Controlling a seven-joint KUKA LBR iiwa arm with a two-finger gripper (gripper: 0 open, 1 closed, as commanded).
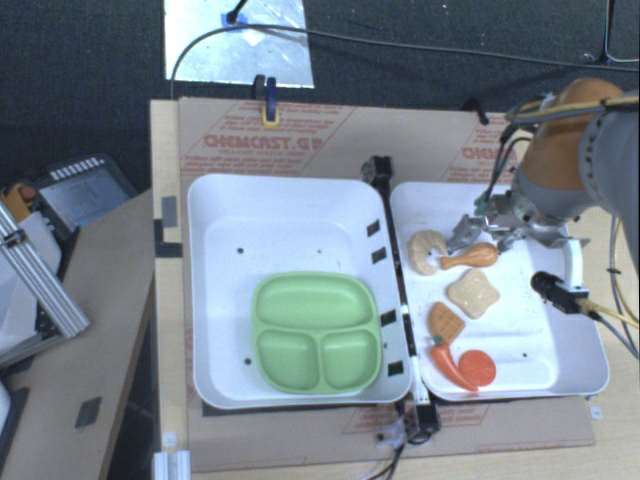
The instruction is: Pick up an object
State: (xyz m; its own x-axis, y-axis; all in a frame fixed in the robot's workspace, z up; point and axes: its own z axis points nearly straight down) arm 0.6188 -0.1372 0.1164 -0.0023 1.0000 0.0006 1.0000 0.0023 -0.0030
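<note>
My gripper (483,234) hangs low at the back of the right bin (575,363), its fingers open and nothing between them. Just in front of its fingertips lies a toy chicken drumstick (468,259), its pale knob end pointing left. I cannot tell whether the fingers touch it. Further forward lie a beige cracker-like piece (472,293), an orange wedge (446,322), a carrot (449,365) and a red-orange disc (477,368).
The left bin (230,218) holds a green divided plate (316,330) at its front. A black divider strip (392,268) runs between the bins. The arm's grey body and orange band (560,138) reach in over the right bin's back right corner.
</note>
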